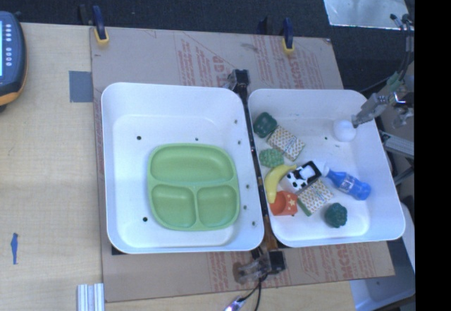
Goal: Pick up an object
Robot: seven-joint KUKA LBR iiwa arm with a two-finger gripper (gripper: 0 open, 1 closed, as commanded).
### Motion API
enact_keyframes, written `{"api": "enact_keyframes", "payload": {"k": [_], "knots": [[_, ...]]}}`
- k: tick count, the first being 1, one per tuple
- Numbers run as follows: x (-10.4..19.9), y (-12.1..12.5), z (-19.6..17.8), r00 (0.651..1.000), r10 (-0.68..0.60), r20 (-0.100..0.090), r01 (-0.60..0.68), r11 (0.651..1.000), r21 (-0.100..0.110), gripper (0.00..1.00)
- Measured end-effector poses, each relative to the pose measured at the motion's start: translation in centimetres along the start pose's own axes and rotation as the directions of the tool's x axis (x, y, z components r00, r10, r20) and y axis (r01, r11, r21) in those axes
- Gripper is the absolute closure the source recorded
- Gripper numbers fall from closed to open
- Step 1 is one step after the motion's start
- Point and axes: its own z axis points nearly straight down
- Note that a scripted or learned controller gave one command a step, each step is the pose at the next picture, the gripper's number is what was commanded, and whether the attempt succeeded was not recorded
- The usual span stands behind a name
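The right bin (373,232) holds several small objects. Among them are a white ball (344,130), a blue bottle (349,184), a yellow banana (276,179) and a black-and-white cow toy (303,177). There are also a red piece (284,204), two patterned boxes (285,140) (315,194) and dark green lumps (265,124) (335,214). My gripper (375,106) sits at the bin's upper right rim, just right of the white ball, and is mostly cut off by the view's edge. Nothing shows in its grasp.
The left bin (120,161) carries a green divided plate (194,186). Both bins rest on a cardboard sheet (176,56) clamped to the wooden bench. A device with a blue face (10,49) lies at the far left edge.
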Motion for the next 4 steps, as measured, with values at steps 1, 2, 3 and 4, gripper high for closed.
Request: {"api": "enact_keyframes", "payload": {"k": [1,2,3,4], "knots": [[6.5,-4.4,17.2,1.000,0.003,0.001,-0.003,1.000,-0.018,0.00],[10.6,1.9,19.0,1.000,-0.007,0.001,0.007,1.000,-0.007,0.00],[9.6,-1.8,19.2,1.000,0.000,-0.001,0.000,1.000,0.005,0.00],[9.5,-1.7,18.1,1.000,-0.001,0.000,0.001,1.000,0.004,1.00]]}}
